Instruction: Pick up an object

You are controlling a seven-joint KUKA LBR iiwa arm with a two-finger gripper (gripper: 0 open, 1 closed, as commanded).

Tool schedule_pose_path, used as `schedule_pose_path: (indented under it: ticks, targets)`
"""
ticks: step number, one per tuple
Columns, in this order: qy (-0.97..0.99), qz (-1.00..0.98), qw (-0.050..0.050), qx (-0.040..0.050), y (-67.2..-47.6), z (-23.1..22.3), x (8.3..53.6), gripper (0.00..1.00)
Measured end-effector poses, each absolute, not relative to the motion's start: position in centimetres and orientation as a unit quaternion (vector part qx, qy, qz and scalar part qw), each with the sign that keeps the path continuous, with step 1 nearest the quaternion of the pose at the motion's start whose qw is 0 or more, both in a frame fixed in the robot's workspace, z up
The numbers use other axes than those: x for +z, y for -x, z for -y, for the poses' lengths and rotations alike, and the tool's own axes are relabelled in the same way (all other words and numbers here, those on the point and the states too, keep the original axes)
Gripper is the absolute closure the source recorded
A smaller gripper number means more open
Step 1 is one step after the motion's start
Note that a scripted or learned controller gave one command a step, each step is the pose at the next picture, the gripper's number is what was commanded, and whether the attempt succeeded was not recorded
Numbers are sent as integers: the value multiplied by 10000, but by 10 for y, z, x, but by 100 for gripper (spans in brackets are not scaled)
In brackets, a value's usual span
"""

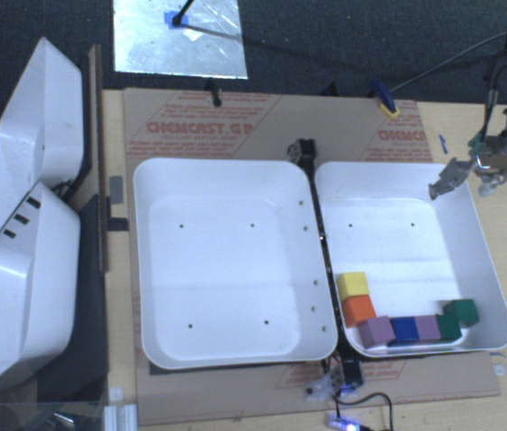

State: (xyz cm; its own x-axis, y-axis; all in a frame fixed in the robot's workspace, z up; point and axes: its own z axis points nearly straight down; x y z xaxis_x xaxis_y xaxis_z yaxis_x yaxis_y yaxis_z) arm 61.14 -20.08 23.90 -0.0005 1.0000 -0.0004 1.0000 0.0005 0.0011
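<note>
- Hovering at the right edge of the frame: gripper (455,176), above the upper right rim of the right bin (415,232); nothing between the jaws, which look spread apart.
- Blocks sit clustered along the lower edge of the right bin, well apart from the gripper.
- Yellow block (353,285) touches orange block (358,309) just below it.
- Row to the right: purple block (376,330), blue block (405,329), mauve block (427,327), then green block (458,316) at the lower right corner.
- Left bin (226,259) sits beside the right one on the counter (262,119).
</note>
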Motion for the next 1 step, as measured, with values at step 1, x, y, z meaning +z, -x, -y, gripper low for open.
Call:
schedule_pose_path:
  ticks: [1]
  targets:
    - [-7070,-7072,-15,-8,-608,200,177,0]
